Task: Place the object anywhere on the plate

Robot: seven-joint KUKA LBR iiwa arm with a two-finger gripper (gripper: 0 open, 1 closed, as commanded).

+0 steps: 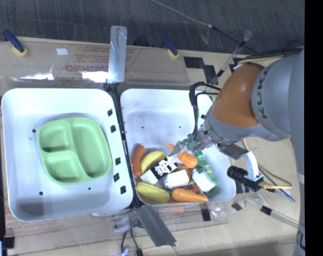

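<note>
- My arm [260, 103], grey with its orange band, reached in from the right and bent down over the right bin [150, 103].
- My claw [189, 144] sat low at the right side of that bin, right above the heap of toy food at its near end.
- I could not tell how far my claw was parted, nor whether it had hold of anything; the wrist and the clutter beneath it hid that.
- The heap lay against the bin's near wall: a yellow banana [152, 159], an orange carrot [137, 160] upright beside it, a black-and-white spotted piece [164, 167], a white block [177, 178], a second carrot [189, 196] and a yellow-green piece [152, 193] along the front.
- A small orange piece [187, 159] lay just under my claw, perhaps touching it, with something green and white [204, 178] to its right.
- The green plate [73, 149], split into three compartments, rested in the left bin [22, 116], well apart from my claw.
- The far half of the right bin showed bare white floor with a few dark specks.
</note>
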